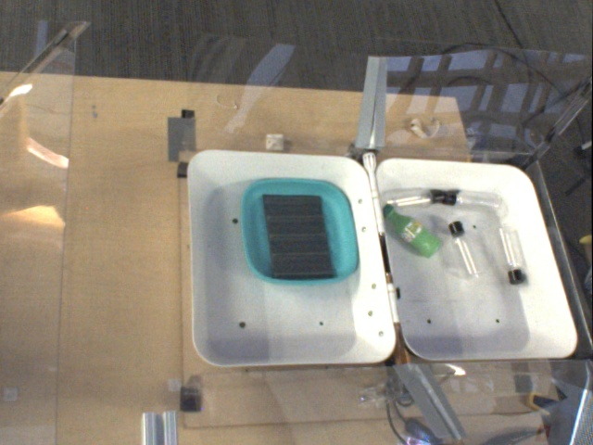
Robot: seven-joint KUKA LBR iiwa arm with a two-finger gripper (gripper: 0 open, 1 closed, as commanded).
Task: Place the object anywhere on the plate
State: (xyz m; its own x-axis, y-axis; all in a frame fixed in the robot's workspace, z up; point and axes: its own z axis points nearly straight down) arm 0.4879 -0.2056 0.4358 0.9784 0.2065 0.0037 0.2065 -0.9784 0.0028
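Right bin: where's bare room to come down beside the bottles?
Right bin: front half is bare, below the green bottle and clear vials. Its back half is crowded. Left bin: bare strip in front of the teal plate.

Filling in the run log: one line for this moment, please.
plate: left bin, holds dark block | right bin: green bottle, three clear tubes, apart | placement: not yet done

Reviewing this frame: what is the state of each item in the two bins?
Teal plate: flat in the left bin, carrying a dark ridged block.
Green bottle: lying on its side, right bin.
Three clear tubes with black caps: lying flat, right bin.
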